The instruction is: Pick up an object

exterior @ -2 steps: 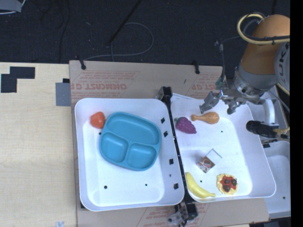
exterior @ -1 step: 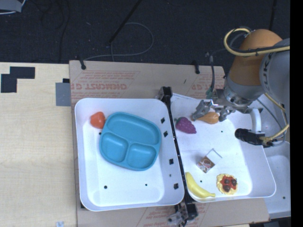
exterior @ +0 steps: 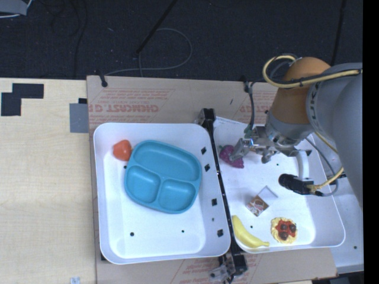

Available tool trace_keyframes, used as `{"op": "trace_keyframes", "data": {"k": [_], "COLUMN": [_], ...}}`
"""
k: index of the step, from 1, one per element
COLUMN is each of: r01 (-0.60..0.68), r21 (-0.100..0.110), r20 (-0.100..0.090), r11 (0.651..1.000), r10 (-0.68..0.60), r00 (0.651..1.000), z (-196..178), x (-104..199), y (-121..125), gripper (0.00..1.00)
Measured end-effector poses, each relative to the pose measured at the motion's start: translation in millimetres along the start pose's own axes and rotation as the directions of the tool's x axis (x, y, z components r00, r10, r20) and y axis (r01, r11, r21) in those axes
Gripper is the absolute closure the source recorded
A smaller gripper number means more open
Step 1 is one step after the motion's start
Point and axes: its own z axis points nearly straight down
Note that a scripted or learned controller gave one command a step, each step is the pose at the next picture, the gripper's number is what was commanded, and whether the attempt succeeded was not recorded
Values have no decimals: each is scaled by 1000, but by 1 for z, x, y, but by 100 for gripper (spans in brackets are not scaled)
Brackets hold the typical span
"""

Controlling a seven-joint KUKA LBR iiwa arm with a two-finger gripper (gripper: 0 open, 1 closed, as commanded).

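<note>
My gripper (exterior: pixel 253 152) hangs low over the upper left part of the right bin (exterior: pixel 331 229), with its two fingers spread and nothing between them. A small purple toy (exterior: pixel 229 156) lies just left of the left finger (exterior: pixel 241 151), touching or nearly touching it. Further down the same bin lie a small brown and white box (exterior: pixel 258 205), a yellow banana (exterior: pixel 249 234) and a round yellow tart with red topping (exterior: pixel 284 229).
The left bin (exterior: pixel 112 235) holds a blue divided plate (exterior: pixel 162 176) and an orange-red ball (exterior: pixel 122 150) at its upper left. A black divider (exterior: pixel 217 176) separates the bins. A black cabled part (exterior: pixel 294 183) hangs below the wrist. The arm covers the right bin's upper right.
</note>
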Motion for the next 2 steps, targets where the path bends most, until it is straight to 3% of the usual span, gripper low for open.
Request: {"op": "trace_keyframes", "data": {"k": [1, 2], "r01": [0, -3], "r21": [-3, -5], "r20": [1, 1], "r11": [1000, 1000], "r10": [0, 3], "r00": [1000, 1000], "z": [33, 21], "x": [2, 0], "y": [-1, 0], "gripper": [0, 100]}}
